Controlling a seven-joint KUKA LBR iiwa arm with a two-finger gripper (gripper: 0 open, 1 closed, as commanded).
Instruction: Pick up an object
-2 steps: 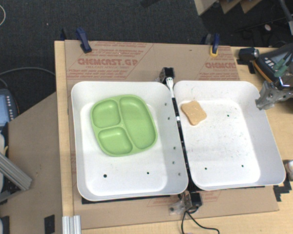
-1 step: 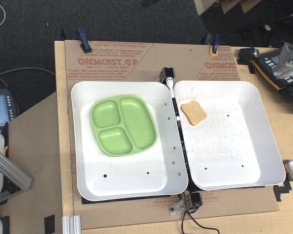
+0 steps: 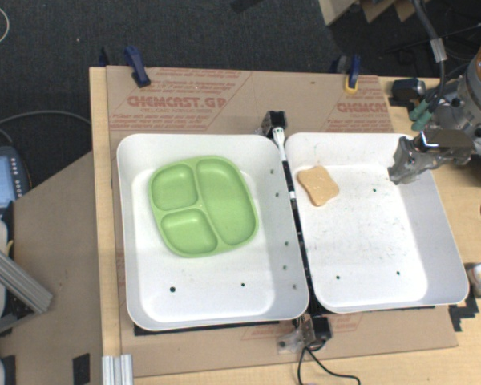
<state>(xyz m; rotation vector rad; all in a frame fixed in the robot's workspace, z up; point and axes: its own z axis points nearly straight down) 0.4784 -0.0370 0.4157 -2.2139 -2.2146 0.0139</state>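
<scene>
Hand [image 3: 404, 167] over right bin [image 3: 433, 239] far corner, grip state unclear. Tan bread slice [image 3: 317, 185] apart, near divider. Green sectioned plate [image 3: 203, 206] in left bin [image 3: 136, 215].

The arm reaches in from the right, its gripper [image 3: 404, 167] angled downward.

green plate [image 3: 203, 207], tan bread slice [image 3: 317, 185] — white bins [image 3: 385, 291]

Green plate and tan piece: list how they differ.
The green plate lies in the left bin; the tan piece lies in the right bin. The green plate is much larger and split into three compartments; the tan piece is a plain slab. Both lie flat, apart from the claw.
</scene>
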